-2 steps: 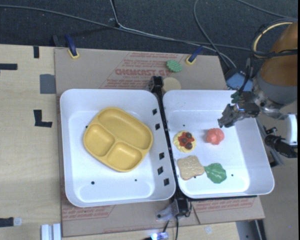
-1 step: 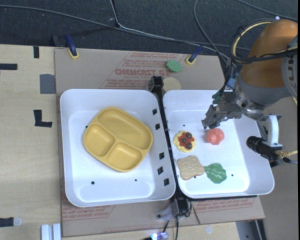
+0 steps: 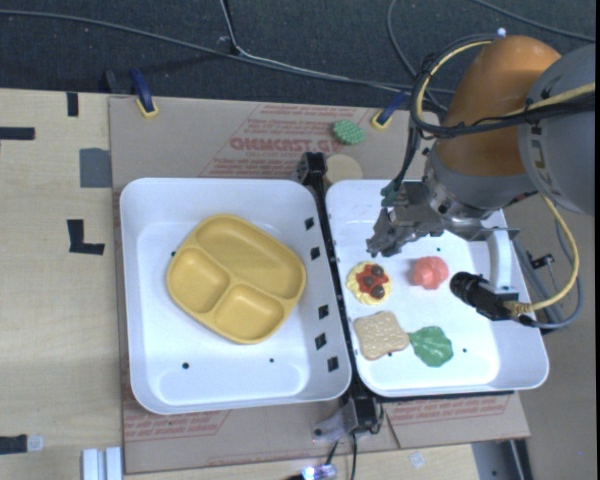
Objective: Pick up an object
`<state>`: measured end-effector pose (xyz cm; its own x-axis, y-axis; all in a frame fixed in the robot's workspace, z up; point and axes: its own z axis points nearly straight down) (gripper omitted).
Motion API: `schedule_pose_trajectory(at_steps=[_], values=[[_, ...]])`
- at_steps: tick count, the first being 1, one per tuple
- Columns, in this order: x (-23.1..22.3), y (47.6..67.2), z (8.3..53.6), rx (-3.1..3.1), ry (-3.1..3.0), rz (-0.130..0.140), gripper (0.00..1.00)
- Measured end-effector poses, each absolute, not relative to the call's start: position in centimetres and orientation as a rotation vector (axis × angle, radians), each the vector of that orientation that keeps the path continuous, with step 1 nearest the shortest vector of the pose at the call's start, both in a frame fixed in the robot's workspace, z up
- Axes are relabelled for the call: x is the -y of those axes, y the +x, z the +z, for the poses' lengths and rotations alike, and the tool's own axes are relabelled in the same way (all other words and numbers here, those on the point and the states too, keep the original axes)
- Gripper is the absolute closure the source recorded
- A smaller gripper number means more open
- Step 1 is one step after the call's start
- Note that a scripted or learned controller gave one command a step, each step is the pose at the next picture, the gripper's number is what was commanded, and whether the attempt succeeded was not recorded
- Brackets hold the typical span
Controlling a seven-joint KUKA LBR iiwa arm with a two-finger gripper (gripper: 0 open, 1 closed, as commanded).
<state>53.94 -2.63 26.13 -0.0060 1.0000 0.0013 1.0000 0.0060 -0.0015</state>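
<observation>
The right bin (image 3: 525, 363) holds four toy foods: one pizza (image 3: 369, 282), one pink piece (image 3: 429, 272), one cracker (image 3: 380, 335), one green leaf (image 3: 432, 346). The cracker's long axis appears to run toward the leaf. Just above the pizza, the gripper (image 3: 385, 242) hangs, possibly unclenched and holding nothing.

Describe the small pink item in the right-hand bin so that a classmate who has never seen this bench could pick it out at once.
Find the right-hand shallow white bin. Four small food toys lie in it, below the gripper; the small pink lumpy toy is the upper right one. It alone is pink: the round yellow toy with red and dark toppings lies left, the green leafy toy below.
</observation>
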Motion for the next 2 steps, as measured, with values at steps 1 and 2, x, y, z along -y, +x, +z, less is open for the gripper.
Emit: schedule_pose_trajectory(at_steps=[1,2], values=[[-2.7,54.0,25.6,2.227,-2.213,0.002,1.00],[-6.7,52.7,24.1,2.225,-2.214,0.004,1.00]])
